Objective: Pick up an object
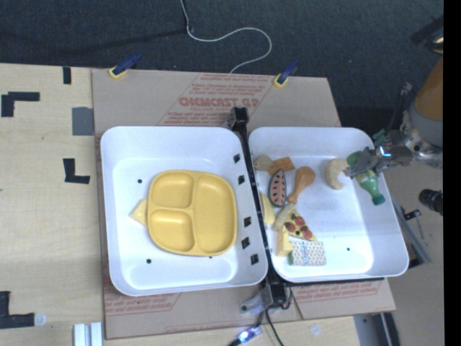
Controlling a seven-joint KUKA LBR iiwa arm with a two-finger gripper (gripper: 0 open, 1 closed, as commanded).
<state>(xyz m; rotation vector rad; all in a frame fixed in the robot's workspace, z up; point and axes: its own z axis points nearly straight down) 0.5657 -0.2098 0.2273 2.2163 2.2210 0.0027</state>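
Over right bin (385, 258), pincer (358, 163), green bottle (371, 187)

Glossy white plastic bins (122, 215); matt yellow plastic tray (193, 213); cardboard underlay (216, 99).

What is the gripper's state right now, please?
Gripper: over the right bin's far right side, beside a cream-coloured object; open or shut cannot be told.

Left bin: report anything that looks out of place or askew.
A yellow wedge-shaped piece pokes out from under the left edge of the yellow divided plate in the left bin, so the plate sits on top of it.
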